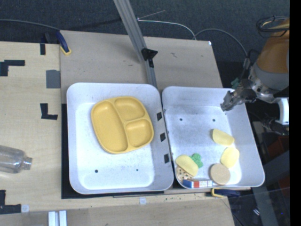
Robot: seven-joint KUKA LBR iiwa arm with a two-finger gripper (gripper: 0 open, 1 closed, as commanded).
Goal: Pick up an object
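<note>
Camera view looks down on the desk (117,51), a pale wooden top that spreads out to the image-left of the end effector (227,102). Two white bins sit on it side by side. The left bin (82,173) lies well apart from the end effector and holds a yellow divided tray (122,124) with three compartments. The right bin (197,102) lies directly under the end effector, which hangs over its upper right corner, close to the rim. The grey arm (272,65) with its orange band comes in from the right edge. Whether the end effector is open or closed cannot be told; it is small and dark against the bin wall, and no object shows in it.

Below the end effector, toward the lower end of the right bin, lie the loose objects: a yellow oval piece (222,137) nearest, a second yellow piece (229,157) beneath it, a tan round disc (219,173) touching that, and further left a yellow block (186,163) beside a small green piece (196,160). A clear plastic bottle (13,159) lies on the desk, far across from the end effector.
</note>
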